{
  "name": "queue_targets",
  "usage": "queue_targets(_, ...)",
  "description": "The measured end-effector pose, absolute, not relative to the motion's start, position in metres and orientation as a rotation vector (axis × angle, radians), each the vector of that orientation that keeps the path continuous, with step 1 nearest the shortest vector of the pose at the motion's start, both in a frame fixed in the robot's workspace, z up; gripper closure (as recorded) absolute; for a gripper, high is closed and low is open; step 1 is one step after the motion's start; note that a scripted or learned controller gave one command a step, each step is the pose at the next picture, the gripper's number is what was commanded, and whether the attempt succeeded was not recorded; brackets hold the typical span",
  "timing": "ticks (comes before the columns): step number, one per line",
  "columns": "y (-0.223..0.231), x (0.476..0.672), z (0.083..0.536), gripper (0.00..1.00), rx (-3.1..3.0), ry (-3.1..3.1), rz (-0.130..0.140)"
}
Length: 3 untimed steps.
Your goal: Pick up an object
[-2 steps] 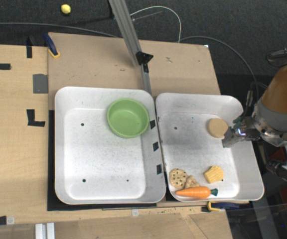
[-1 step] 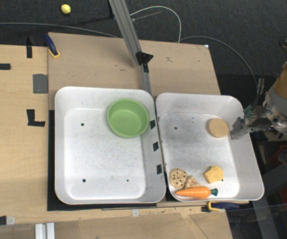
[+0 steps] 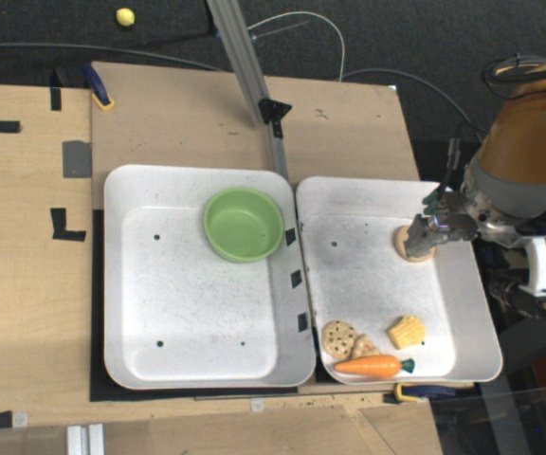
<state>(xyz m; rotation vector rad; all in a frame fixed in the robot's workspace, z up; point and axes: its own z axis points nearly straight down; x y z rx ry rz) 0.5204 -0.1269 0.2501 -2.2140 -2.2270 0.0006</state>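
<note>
Claw [image 3: 418,242] over tan round object [image 3: 406,243], grip state unclear; carrot [image 3: 374,367] lies left-right.

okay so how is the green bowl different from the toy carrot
The green bowl is round and green; the toy carrot is long, thin and orange. The bowl sits in the left bin, the carrot at the right bin's near edge. The bowl is far larger. Both rest untouched.
</note>
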Motion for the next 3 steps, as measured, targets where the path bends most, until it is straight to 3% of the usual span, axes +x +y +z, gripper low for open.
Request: queue_targets(3,0.032,0.558,0.259,1.00,-2.211,-2.229,0.000)
